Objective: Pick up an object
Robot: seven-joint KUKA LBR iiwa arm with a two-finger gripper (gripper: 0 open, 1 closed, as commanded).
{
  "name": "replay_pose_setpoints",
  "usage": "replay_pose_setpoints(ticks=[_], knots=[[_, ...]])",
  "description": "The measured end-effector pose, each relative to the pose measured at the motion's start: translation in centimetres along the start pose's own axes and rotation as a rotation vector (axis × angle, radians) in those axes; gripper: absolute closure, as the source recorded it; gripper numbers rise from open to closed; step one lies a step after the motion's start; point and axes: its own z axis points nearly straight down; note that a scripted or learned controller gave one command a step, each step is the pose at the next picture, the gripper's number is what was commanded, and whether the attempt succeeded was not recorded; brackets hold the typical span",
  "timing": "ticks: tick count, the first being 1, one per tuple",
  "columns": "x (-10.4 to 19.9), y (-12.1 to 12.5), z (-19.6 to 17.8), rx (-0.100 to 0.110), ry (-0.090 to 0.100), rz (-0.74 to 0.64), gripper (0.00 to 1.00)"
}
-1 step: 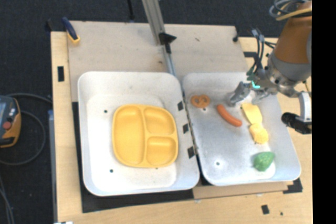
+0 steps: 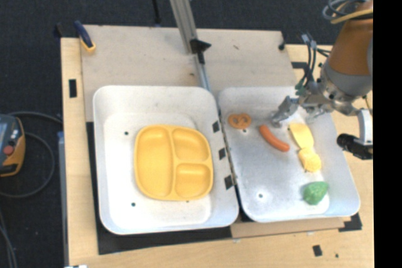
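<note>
Nearest, a green leafy plastic toy [image 2: 315,192] lies loose in the right-hand shallow white bin [image 2: 264,198] (beside a red plastic sausage [image 2: 274,138]); the two-finger gripper [image 2: 286,111] hovers above, finger state untellable, apparently positioned to pick.

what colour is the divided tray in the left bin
Yellow; the divided tray shows clearly in the camera view.
</note>
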Motion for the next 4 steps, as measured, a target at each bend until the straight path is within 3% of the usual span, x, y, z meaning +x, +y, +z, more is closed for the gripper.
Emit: replay_pose_setpoints(ticks=[2,3,4], knots=[[-0.5,-0.3,11.1,0.002,-0.001,0.002,0.00],[-0.6,-0.1,9.7,-0.005,-0.002,0.005,1.00],[-0.4,0.3,5.2,-0.004,-0.001,-0.001,1.00]])
